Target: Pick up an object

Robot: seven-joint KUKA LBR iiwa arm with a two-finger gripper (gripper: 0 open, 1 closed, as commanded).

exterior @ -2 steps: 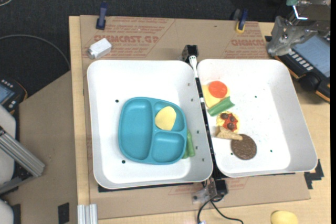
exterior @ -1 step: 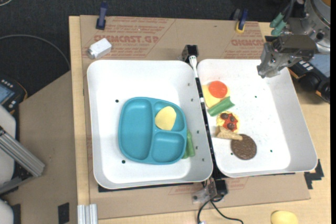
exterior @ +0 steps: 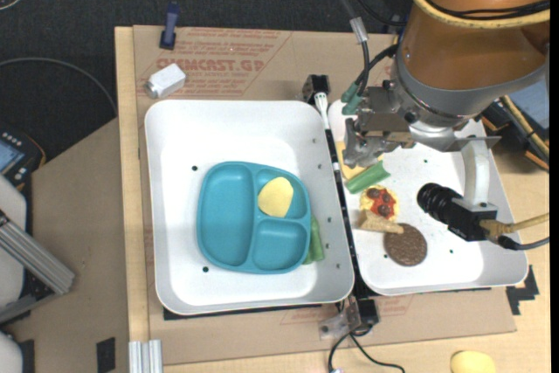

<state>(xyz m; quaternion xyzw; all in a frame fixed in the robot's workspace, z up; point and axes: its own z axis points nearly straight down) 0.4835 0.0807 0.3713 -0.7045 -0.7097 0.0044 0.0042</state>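
Two white bins (exterior: 166,188) on cardboard; I see my gripper (exterior: 367,160) low over the green piece (exterior: 365,179), grip state indiscernible, apparently lining up a pick

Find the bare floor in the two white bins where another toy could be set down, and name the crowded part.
Left bin: bare strip behind and left of the teal tray. Right bin: small patch at the front right corner. Crowded: its left side, where the tool, green piece, pizza slice and brown disc cluster.
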